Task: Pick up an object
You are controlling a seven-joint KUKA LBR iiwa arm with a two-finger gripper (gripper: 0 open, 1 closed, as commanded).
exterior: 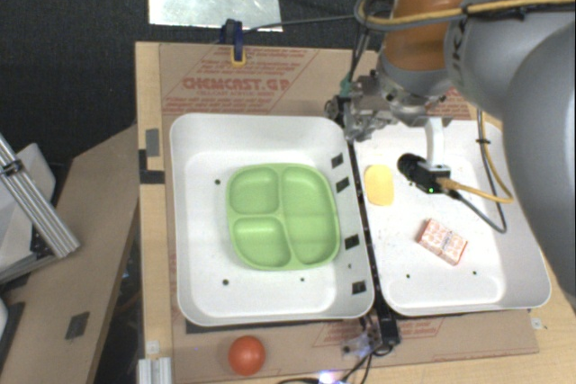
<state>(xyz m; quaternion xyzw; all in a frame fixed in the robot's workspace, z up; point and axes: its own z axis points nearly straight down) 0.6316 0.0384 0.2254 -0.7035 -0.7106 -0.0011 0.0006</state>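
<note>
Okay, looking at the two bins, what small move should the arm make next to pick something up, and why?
Probably shift the gripper slightly toward the camera and lower it over the yellow object. It sits near the right bin's back-left corner, the yellow object is nearest, and the pink packet lies farther off.

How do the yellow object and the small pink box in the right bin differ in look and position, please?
The yellow object is plain and rounded, while the pink box is patterned and flat-sided with corners. The yellow object lies close to the divide between the bins; the pink box sits nearer the bin's middle, turned at a slant. Both rest on the right bin floor, apart from each other.
</note>
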